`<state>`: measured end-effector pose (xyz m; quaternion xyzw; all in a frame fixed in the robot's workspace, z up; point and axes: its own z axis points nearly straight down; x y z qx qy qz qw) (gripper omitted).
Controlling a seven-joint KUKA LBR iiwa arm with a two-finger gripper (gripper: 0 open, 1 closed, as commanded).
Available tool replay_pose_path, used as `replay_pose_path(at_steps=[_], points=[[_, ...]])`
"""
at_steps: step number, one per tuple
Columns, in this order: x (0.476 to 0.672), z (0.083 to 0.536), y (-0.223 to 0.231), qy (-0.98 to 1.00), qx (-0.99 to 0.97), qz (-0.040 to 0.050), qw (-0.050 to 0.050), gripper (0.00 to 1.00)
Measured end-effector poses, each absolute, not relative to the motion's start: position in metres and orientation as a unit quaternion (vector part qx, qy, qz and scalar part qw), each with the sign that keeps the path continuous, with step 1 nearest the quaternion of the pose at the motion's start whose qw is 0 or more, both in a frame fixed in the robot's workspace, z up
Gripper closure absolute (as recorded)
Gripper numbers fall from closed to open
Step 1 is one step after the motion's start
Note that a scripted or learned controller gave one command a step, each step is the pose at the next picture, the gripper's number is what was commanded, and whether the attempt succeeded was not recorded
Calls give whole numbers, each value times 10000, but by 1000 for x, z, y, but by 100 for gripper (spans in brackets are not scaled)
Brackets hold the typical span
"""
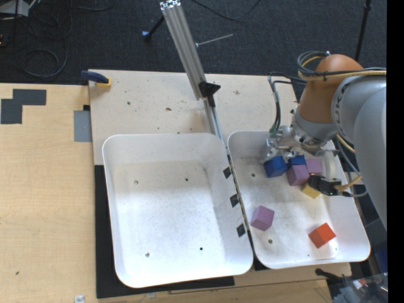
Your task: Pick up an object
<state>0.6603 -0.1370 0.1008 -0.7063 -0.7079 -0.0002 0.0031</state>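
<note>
A blue block [275, 166] lies near the right bin's [353, 248] far edge, touching a purple block [297, 174], directly beneath the gripper [282, 150]; whether the jaws grip it, I cannot tell. An orange block [322, 235] sits toward the near right corner.

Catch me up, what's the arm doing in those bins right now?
The grey arm's gripper is low in the right-hand white bin, at a tight cluster of small blocks near the bin's back: a blue cube, a purple cube and a yellow block. From this angle I can't tell whether it has hold of any of them. Two more blocks lie apart, nearer the front: a light purple cube and an orange-red cube.
</note>
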Motion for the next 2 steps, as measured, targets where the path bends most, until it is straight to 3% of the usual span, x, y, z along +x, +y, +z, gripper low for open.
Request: replay_pose_path(at_steps=[2], points=[[654,206,-135,-7076,-7066,-11,-17,100]])
